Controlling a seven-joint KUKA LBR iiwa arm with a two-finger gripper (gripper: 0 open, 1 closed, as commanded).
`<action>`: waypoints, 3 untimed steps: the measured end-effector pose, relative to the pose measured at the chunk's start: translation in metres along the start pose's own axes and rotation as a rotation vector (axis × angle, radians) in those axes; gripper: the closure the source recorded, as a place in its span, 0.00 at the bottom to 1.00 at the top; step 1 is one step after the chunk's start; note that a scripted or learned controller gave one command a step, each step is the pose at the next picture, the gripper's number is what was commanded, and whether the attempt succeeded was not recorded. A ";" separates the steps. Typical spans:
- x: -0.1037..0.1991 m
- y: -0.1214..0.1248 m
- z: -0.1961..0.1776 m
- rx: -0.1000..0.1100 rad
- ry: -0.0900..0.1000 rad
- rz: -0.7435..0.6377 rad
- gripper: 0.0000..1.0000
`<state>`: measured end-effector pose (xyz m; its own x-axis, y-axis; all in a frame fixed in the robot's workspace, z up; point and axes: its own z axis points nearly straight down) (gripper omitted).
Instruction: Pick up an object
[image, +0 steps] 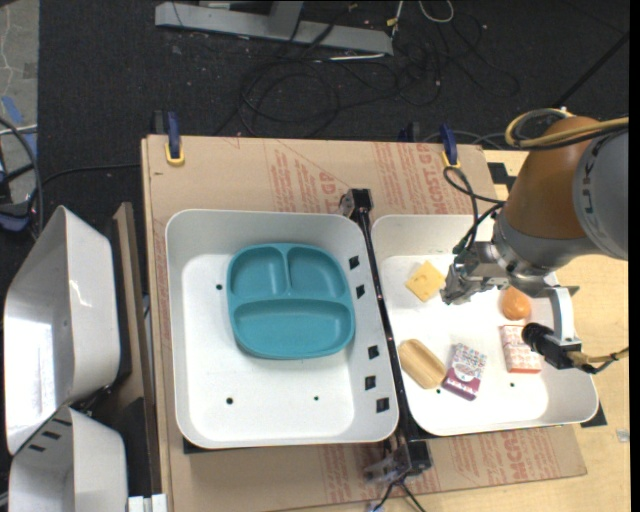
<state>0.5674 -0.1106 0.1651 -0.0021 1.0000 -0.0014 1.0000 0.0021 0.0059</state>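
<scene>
A pale yellow wedge of toy cheese (425, 281) lies flat on the floor of the right-hand white bin (430, 230), near its upper left. Just beside it the dark two-finger gripper (458, 288) hangs low over the bin; whether it is clenched or released, I cannot tell. Nearby lie a small orange ball (516, 304), a tan bread roll (421, 363) and a maroon packet (465, 371). The left-hand white bin (200, 400) holds a teal divided plate (291, 301).

Robotics lab, cardboard-topped bench (300, 165), floor cables (300, 80)
</scene>
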 end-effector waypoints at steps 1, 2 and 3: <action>0.009 0.003 -0.047 0.000 0.001 -0.002 1.00; 0.009 0.005 -0.075 0.002 0.000 -0.002 1.00; 0.069 0.002 -0.082 0.005 0.004 -0.007 1.00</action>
<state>0.5688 -0.0419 0.2469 -0.0088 1.0000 0.0023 1.0000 0.0088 0.0009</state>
